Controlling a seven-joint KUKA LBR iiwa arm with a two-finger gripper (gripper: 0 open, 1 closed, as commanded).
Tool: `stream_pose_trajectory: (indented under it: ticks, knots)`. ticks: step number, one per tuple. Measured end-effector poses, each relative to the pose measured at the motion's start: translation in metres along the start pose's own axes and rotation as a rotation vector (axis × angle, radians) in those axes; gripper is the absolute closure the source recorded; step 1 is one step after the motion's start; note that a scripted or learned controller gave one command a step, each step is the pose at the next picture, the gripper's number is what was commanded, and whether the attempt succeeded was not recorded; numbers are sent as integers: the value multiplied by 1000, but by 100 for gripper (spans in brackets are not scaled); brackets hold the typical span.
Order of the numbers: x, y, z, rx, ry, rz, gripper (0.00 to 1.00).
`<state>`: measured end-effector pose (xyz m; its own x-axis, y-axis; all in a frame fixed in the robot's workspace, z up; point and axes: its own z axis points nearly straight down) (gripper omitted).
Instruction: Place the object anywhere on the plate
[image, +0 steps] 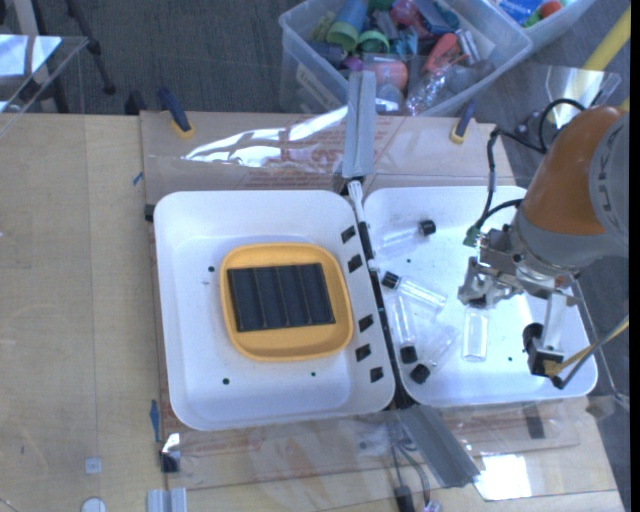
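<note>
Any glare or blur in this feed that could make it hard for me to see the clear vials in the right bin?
Camera view: strong glare on the plastic sheet behind the bins; the clear vials blend into the white right bin, with mostly their black caps standing out; the pincer is slightly soft; the yellow plate in the left bin is evenly lit and sharp.

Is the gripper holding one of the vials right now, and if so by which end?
Cannot be told. The gripper sits low in the right bin among the clear vials, but nothing visibly sits between its fingers. The yellow plate bears no vial.
</note>
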<state>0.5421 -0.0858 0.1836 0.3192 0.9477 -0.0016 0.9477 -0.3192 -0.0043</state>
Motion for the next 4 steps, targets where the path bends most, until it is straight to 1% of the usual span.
stream_pose_trajectory:
  ticks: [1,2,3,4]
  knots:
    - [70,24,-48,-4,0,-157,100]
    - [113,83,-88,-6,0,-353,100]
    - [119,60,-36,-1,0,-607,100]
    - [132,68,-57,-9,-1,-843,100]
